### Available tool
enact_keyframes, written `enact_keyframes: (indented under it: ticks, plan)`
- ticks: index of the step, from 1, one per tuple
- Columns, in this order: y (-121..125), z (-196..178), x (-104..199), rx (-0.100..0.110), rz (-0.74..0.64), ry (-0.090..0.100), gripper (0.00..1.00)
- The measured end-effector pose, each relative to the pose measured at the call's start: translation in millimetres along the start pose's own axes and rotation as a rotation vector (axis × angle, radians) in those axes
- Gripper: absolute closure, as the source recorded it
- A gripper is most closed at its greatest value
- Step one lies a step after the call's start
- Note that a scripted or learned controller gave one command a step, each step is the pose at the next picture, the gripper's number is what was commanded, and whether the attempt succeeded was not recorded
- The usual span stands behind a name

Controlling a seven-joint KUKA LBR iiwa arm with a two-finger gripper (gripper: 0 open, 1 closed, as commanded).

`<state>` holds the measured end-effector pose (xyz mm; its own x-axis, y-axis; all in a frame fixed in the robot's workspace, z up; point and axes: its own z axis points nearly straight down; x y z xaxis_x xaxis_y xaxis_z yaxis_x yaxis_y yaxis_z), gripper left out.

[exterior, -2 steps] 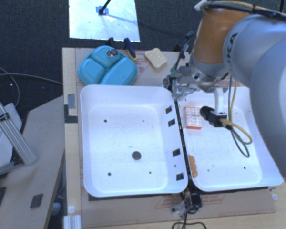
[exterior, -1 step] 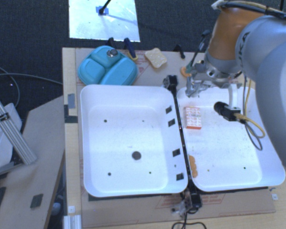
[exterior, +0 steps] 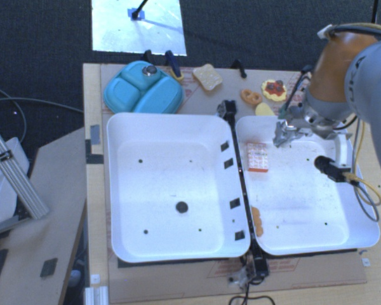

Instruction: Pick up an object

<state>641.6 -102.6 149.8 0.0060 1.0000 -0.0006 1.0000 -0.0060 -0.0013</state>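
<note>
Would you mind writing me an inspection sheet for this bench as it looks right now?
Surface: two shallow white bins side by side, left bin and right bin, on a cardboard sheet.
Job's things: small red and white box and an orange piece in the right bin; dark round piece in the left bin.
Clutter: behind the bins, a blue divided plate, toast slice, pretzel, red-topped tart, yellow piece.
Grippers: gripper low over the right bin's far side, right of the box; nothing seen between its fingers.
Cables: yellow cable looping beside the arm; dark cable at left.
Surroundings: dark carpet, shiny square sheet.
</note>
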Motion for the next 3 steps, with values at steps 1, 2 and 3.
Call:
enact_keyframes:
  ticks: [1, 2, 3]
  plan:
    - [28, -38, 119, -0.009, -0.020, 0.004, 1.00]
    - [27, -40, 78, -0.005, -0.006, 0.000, 1.00]
    - [-65, -34, 66, 0.005, -0.004, 0.001, 1.00]
